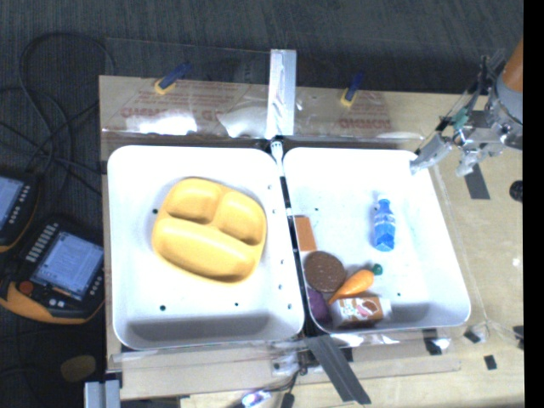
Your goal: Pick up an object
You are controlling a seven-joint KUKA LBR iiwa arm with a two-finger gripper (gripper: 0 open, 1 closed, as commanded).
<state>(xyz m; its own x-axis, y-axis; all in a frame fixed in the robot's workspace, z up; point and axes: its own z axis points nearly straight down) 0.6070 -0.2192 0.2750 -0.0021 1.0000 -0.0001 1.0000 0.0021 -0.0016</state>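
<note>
We pick things up at the gripper [442,155], which hangs at the upper right of the view, just outside the far right corner of the right bin [425,253]; two pale fingers splay apart there, one reaching toward the bin's corner and one pointing down over the bench [489,253], so we read the jaws as spread wide with nothing between them. Behind it we catch the wrist with a sliver of the orange band [512,66] at the frame's edge. We judge this as the very start of the pick: the arm is parked off the bin, nothing chosen yet. Moving outward, the nearest candidate is the small blue bottle [383,224], standing well apart from everything else on the bin's open floor, its cap toward the far wall. Further down, things get crowded at the near left corner: a toy carrot [354,283] lies across a red-labelled packet [360,310], with a brown round disc [324,271] touching them and an orange-brown block [303,233] just beside the dividing wall. Across in the left bin [127,253] sits a big yellow moulded tray [209,228], on its own. For us the next move calls for swinging in over the right bin and dropping straight down, and the bottle looks the cleanest target; the heap risks a slip or a double grab.
</note>
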